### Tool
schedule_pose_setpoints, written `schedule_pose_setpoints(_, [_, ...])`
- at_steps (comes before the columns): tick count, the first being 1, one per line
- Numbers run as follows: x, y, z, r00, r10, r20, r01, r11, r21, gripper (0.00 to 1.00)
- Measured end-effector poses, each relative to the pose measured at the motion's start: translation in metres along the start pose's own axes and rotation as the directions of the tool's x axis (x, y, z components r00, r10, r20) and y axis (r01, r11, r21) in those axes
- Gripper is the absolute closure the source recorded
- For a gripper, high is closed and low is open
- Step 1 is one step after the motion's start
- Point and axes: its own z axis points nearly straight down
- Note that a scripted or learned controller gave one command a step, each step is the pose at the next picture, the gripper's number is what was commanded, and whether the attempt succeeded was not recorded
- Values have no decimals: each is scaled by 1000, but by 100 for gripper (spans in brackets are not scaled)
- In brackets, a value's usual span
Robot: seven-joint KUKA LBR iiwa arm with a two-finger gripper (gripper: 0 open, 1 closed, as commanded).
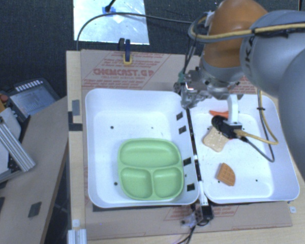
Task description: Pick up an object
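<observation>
Left bin point(96, 136): green divided plate point(150, 168) at near edge. Gripper point(187, 100) over far end of wall between bins; grip state cannot be told. Right bin point(274, 187): pale cracker point(214, 141) beside dividing wall, brown waffle piece point(225, 174) toward near edge. Orange strip point(218, 113) nearest gripper, on its right-bin side, long axis crosswise.

Dark floor point(25, 34), shiny metal sheet point(91, 19), tan side table point(48, 151), cardboard-covered bench point(157, 65).

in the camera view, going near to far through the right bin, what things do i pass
round golden-brown waffle piece → pale square cracker → small orange carrot-like piece
</observation>
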Motion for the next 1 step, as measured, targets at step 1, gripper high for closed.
schedule_pose_setpoints(1, [52,3,1,1000,0,0,0,1000,-3,100])
